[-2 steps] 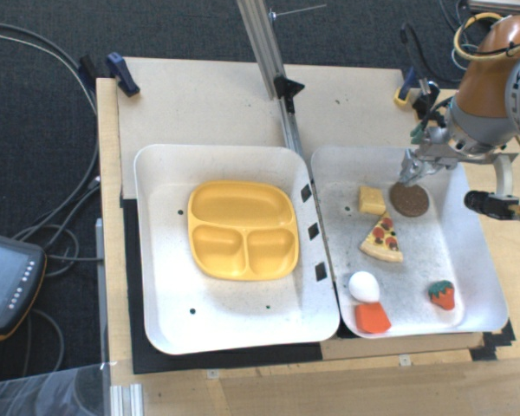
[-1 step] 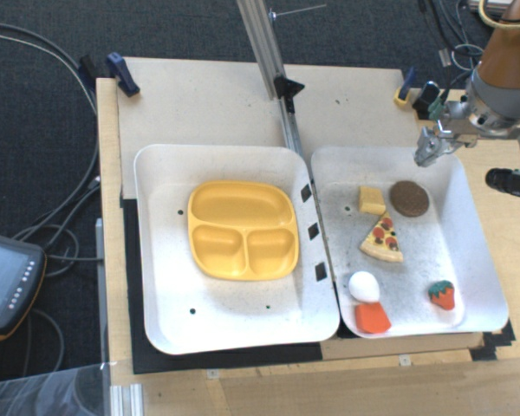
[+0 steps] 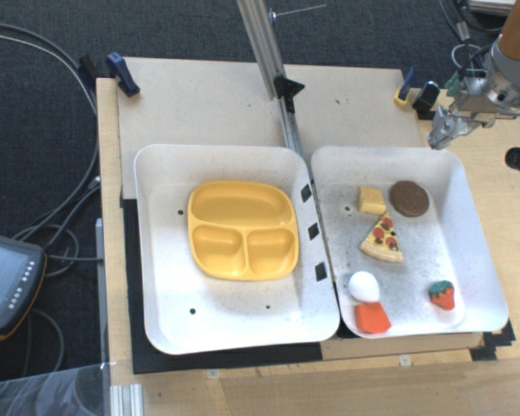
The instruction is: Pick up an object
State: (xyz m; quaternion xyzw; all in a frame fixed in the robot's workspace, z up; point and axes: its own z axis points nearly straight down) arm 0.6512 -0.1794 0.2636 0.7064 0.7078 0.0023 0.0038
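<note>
White plastic bins sit side by side on the bench [image 3: 199, 94]. The left bin [image 3: 156, 232] holds a yellow divided plate [image 3: 243, 230], lying flat near its middle. The right bin [image 3: 468, 232] holds the small toy foods: a yellow cheese block [image 3: 372, 200] with a round brown cookie [image 3: 409, 198] just beside it on the right, a pizza slice [image 3: 382, 240] below them, a white egg [image 3: 363, 285] touching an orange block [image 3: 373, 317] at the near edge, and a strawberry [image 3: 442, 294] towards the near right corner.

The gripper [image 3: 442, 133] hangs over the far right corner of the right bin, at about the rim — well apart from the cookie, the nearest of the foods. Nothing sits between its tips, and whether they are spread or pressed together cannot be told from this angle. The grey arm [image 3: 511, 59] reaches in from the right edge.

A metal pole [image 3: 260, 33] slants across the bench's far side, and a blue clamp [image 3: 121, 72] grips the far left corner. Grey cables [image 3: 35, 50] trail over the dark floor at left.
</note>
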